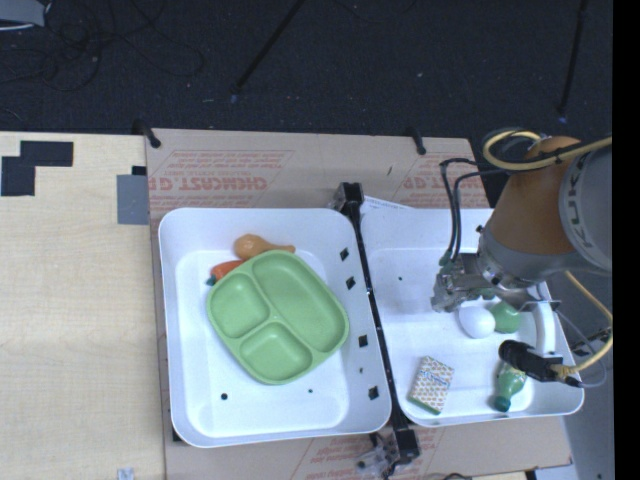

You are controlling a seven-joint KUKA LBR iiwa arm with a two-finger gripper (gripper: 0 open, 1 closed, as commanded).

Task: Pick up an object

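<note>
the gripper (468,298) is down inside the right bin (400,268), its metal fingers (450,290) low over the floor; whether they are spread or pinched cannot be told, since the wrist and arm cover them from above. touching or just beside the fingers, on the near-right side, lies a white round object (477,321), with a green piece (506,317) against it. this looks like the reach-and-close step of the pick, the white object the likely target. the next move probably calls for closing squarely on it, then lifting straight up. a little farther from the fingers, toward the front wall, lie a small patterned packet (431,384) and a green bottle-like thing (508,386), partly crossed by a black cable. well apart, in the left bin (190,268), a green divided plate (277,315) covers most of two orange items (255,249).
</note>
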